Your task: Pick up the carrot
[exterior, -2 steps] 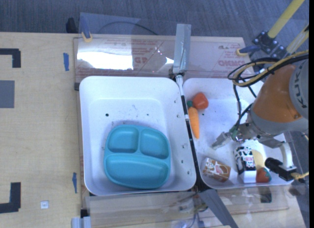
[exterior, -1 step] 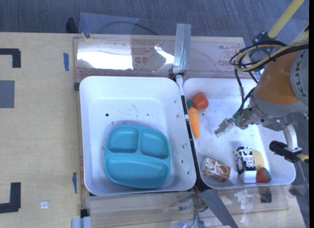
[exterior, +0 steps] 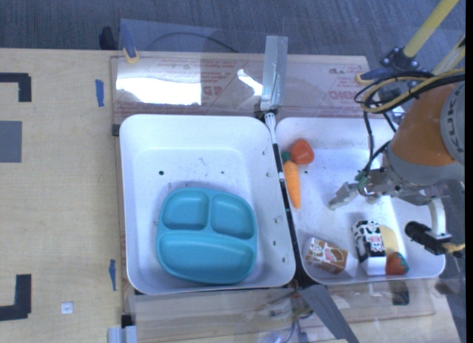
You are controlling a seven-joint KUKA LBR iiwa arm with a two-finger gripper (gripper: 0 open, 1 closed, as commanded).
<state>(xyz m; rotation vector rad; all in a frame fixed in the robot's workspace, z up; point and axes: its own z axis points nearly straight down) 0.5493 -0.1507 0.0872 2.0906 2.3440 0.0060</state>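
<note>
In the camera view, two shallow white bins are seen side by side on the bench, the left bin (exterior: pixel 140 186) and the right bin (exterior: pixel 325 131) meeting along a shared edge near the middle of the frame. A blue divided plate (exterior: pixel 207 236) with three compartments is set in the lower part of the left bin. The carrot (exterior: pixel 293 184) is found in the right bin, lying lengthwise just beside its left wall, its orange body pointing toward the bottom of the frame and its green top toward the upper end. A red-orange tomato-like item (exterior: pixel 301 151) is placed just above the carrot, very close to its green end. Along the lower side of the right bin, a small brown printed box (exterior: pixel 327 254) is seen, and to its right a black-and-white cow-patterned carton (exterior: pixel 367 239), a yellow banana-shaped piece (exterior: pixel 389 240) and a strawberry (exterior: pixel 397 263) are grouped together. The arm is brought in from the right, its orange band visible above the wrist, and the gripper (exterior: pixel 344 197) is held over the middle of the right bin, to the right of the carrot and apart from it. Its fingers are seen spread apart, with nothing gripped between them.
</note>
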